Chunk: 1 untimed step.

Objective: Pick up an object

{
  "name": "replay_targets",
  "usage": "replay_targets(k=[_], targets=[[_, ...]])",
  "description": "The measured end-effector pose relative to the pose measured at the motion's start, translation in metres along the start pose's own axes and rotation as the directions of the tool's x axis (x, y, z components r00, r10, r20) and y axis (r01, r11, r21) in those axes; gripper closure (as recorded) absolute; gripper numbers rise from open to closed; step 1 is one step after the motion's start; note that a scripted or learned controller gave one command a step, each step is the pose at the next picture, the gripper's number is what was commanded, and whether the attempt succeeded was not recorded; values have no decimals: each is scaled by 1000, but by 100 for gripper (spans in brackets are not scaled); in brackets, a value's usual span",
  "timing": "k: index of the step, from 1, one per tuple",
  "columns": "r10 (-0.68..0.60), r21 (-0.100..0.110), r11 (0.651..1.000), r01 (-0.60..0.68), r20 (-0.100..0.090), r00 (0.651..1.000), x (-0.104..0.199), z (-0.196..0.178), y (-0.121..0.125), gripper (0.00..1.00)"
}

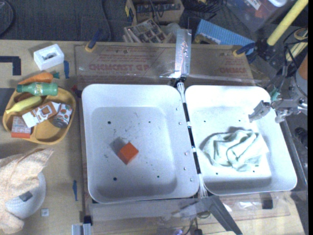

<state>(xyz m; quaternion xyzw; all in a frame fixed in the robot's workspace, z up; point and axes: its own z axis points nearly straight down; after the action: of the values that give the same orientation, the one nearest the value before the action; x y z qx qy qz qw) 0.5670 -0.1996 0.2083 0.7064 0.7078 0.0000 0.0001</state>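
Orange block (129,152), small and cube-shaped, lies in the left white bin (98,102); a crumpled pale cloth (235,148) lies in the right white bin (215,97). My claw (259,110) sits at the cloth's 1 o'clock, jaw opening indeterminate, nothing visibly held.

The tool (266,109) was small, made of grey metal with pale, light-coloured fingers. Its body had a teal-green spot on top, and thin dark cables ran behind it.
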Motion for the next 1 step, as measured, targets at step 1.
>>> replay_targets(k=[1], targets=[[-9,-8,1000,9,-2,1000,-14,112,-56,0]])
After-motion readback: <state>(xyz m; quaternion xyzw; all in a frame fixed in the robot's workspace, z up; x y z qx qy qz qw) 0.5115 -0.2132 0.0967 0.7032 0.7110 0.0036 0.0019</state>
